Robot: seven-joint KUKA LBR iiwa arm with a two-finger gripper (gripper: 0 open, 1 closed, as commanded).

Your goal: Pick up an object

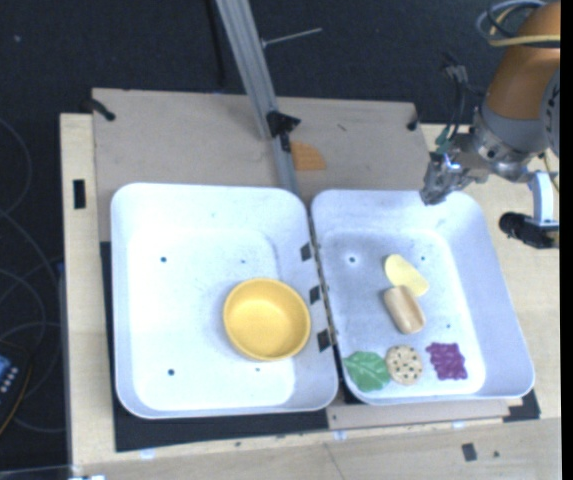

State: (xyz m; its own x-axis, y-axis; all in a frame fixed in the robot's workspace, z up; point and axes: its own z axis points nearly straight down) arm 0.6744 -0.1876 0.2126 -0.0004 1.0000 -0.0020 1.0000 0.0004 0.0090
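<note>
Pincer (436, 190) on my grey arm hangs over the far rim of the right white bin (486, 268), and I cannot tell how it stands. I see a pale yellow piece (406, 274), a tan roll (403, 309), a green leaf (366, 369), a spotted cookie (403, 364) and purple grapes (448, 360) lying in that bin. I see a round yellow bowl (266, 319) sitting in the left white bin (166, 228).

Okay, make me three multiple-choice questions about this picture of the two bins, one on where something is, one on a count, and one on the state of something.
1. Where is the yellow bowl?
A. left bin
B. right bin
C. on the bench

2. How many items lie in the right bin?
A. two
B. three
C. five

3. How does the bowl stand?
A. upside down
B. upright, opening upward
C. on its side

Answers:
1 A, it sits in the left bin near the divider.
2 C, five small food-shaped pieces lie there.
3 B, its hollow inside shows.
</note>
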